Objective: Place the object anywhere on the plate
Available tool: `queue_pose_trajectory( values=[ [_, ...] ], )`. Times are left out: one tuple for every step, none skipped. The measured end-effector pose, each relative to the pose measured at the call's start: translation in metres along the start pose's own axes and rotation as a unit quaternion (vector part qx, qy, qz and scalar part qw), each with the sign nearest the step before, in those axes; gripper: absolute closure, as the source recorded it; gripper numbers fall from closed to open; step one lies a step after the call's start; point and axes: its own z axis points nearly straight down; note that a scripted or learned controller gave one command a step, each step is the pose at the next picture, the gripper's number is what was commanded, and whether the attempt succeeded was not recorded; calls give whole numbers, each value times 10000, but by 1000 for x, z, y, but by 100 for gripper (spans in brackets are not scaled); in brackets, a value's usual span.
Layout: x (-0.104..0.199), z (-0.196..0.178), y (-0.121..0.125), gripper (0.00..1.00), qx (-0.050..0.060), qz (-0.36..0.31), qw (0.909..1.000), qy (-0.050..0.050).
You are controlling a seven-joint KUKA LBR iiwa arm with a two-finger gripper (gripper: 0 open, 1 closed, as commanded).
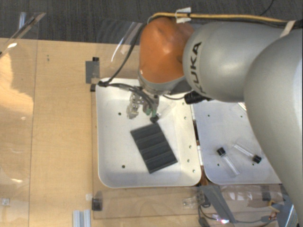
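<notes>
Locate the dark grey, ribbed rectangular plate (153, 148) lying flat and skewed in the left shallow white bin (111, 141). Nothing rests on it, so judge the placement as not yet done.

Locate the two-finger gripper (142, 107) below the orange band of the grey arm (218, 56), hanging over the upper part of the left bin, just above the plate's upper edge. Small metallic and green parts show at its tip, and a small dark piece sits just beside the plate's top corner. You cannot tell how far apart the jaws stand, or whether anything is held between them.

Note the two clear plastic tubes with black caps (236, 156) lying in the right shallow white bin (213, 122), well apart from the plate. If one of these is the object, pickup and transfer both remain.
</notes>
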Motion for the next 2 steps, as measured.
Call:
queue_pose_trajectory(
  values=[
    [-45, 83, 15, 100, 5, 1362, 9907, 5],
    [61, 82, 33, 100, 6, -502, 9987, 23]
  ],
)
